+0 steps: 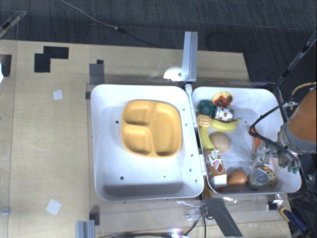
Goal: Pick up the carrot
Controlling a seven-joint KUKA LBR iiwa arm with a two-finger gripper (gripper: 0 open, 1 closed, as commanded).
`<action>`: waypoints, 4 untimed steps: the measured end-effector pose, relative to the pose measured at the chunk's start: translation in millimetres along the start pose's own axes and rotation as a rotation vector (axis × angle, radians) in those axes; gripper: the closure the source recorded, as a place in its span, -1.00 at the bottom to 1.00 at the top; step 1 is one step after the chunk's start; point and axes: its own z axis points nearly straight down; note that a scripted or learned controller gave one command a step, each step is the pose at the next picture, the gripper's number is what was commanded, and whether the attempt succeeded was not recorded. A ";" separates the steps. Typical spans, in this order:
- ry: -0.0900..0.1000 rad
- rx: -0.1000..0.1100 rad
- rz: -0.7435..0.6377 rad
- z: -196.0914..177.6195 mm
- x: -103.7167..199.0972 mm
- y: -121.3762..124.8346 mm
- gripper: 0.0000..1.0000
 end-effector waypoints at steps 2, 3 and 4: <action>0.002 0.000 0.125 0.1 5.9 -0.4 1.00; 0.002 -0.005 0.468 0.3 -10.9 64.4 1.00; 0.001 0.001 0.265 0.2 5.5 -1.6 1.00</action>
